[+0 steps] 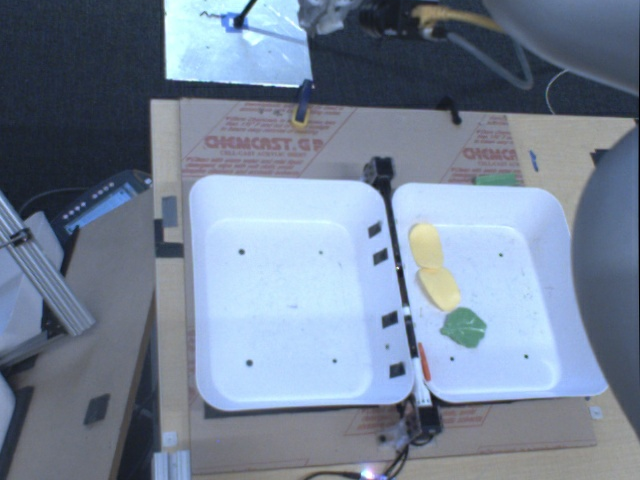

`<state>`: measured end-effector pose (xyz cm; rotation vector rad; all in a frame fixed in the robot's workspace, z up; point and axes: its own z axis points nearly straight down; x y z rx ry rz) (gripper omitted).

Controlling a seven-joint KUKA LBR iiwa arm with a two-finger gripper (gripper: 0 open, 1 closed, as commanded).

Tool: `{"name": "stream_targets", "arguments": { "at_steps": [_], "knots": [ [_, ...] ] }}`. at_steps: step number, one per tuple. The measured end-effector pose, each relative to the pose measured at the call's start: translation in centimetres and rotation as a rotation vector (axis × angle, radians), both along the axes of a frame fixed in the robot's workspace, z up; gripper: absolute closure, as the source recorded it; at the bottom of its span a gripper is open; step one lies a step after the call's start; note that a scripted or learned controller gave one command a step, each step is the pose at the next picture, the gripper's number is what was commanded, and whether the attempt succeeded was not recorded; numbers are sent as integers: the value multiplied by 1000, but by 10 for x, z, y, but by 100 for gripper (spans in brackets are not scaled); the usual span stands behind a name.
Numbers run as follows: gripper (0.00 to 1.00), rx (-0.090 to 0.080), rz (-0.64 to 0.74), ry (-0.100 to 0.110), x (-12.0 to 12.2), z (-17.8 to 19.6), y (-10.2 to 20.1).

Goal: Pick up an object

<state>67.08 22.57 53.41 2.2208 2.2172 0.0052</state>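
Three small objects lie in the left part of the right bin (530, 218). Nearest the divider is a yellow oval piece (426, 245), and a second yellow piece (439, 288) touches it just below. A green leaf-shaped piece (464, 327) rests a little further toward the front. My gripper (328, 13) hangs high at the top edge of the camera view, far behind both bins and well away from these objects. Nothing is visibly held in it.
The left bin (215, 268) sits beside the right one, joined by a black clipped divider (395, 278). A shiny metal plate (237, 28) lies at the back left. My grey arm (610, 278) looms blurred over the right edge. A yellow clamp (301, 116) sits behind the bins.
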Motion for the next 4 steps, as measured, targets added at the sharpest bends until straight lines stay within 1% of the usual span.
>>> {"name": "stream_targets", "arguments": {
  "at_steps": [1,2,3,4],
  "knots": [
    [100,1,5,2,-3,1,8],
    [100,1,10,11,-105,-41,10],
    [100,4,7,-1,-124,4,9],
    [100,2,9,5,-187,2,9]
  ]
}}
